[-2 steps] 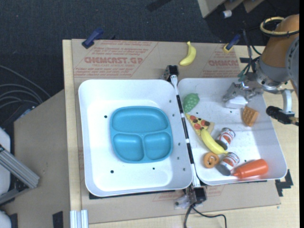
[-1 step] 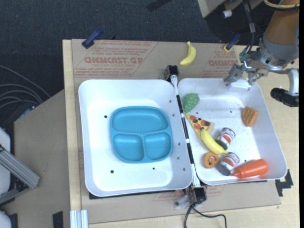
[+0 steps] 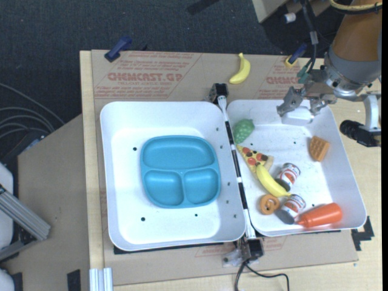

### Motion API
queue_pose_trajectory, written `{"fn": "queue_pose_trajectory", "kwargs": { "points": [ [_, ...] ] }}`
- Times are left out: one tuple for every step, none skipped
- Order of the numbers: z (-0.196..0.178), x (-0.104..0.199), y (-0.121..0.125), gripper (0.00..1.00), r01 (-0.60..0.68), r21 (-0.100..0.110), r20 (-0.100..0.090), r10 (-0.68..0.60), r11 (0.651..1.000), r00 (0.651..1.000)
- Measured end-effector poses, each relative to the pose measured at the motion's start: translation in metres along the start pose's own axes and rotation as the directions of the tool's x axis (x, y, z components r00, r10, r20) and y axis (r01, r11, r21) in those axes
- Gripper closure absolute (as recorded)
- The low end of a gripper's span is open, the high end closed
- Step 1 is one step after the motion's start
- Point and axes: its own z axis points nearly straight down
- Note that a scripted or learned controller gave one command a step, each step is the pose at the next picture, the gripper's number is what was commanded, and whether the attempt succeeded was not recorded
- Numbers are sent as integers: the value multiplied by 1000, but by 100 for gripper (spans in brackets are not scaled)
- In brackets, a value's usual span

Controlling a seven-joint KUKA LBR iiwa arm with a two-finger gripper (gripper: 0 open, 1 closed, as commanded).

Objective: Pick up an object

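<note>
Objects are lying in the right bin [image 3: 348, 180]: green lump [image 3: 244, 128], pizza slice [image 3: 254, 157], banana [image 3: 270, 181], two cans [image 3: 290, 174], donut [image 3: 268, 205], orange bottle [image 3: 320, 215]. Gripper [image 3: 301, 103] is hovering over the bin's far edge, fingers spread, pinching nothing. Left bin [image 3: 115, 180] is holding a blue tray [image 3: 179, 170]. "CHEMCAST" is showing on the board [image 3: 145, 76].

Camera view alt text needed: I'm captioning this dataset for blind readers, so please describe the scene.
A grey robot arm's claw hovers over the far edge of the right bin, which holds toy food: a banana, pizza slice, green piece, two cans, a donut and an orange bottle. The left bin holds a blue divided tray.
</note>
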Motion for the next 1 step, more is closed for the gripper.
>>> {"fn": "queue_pose_trajectory", "kwargs": {
  "points": [
    [-18, 46, -35, 100, 0, 1, 0, 0, 1000, 1000]
  ]
}}
